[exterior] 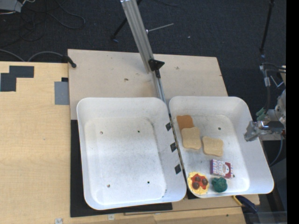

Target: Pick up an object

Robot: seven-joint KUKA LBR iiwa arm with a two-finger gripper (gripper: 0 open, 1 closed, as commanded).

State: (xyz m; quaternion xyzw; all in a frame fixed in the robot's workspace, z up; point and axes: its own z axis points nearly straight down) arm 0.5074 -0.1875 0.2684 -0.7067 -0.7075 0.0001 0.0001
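Hovering my pincer (256, 129) just outside right bin (243, 107) rim, grip state unclear; next, reaching inward over bread slice (213, 146).

Both bins (93, 111) are white; the right one holds tan bread slices (190, 138), an orange block (185, 121), a green lump (219, 184), and a red-and-yellow plate (198, 182).

A dark carpet floor (70, 17) with loose cables (56, 6) lies behind a light wooden bench (32, 148); a slanted aluminium rail (139, 31) crosses a beige board (112, 73).
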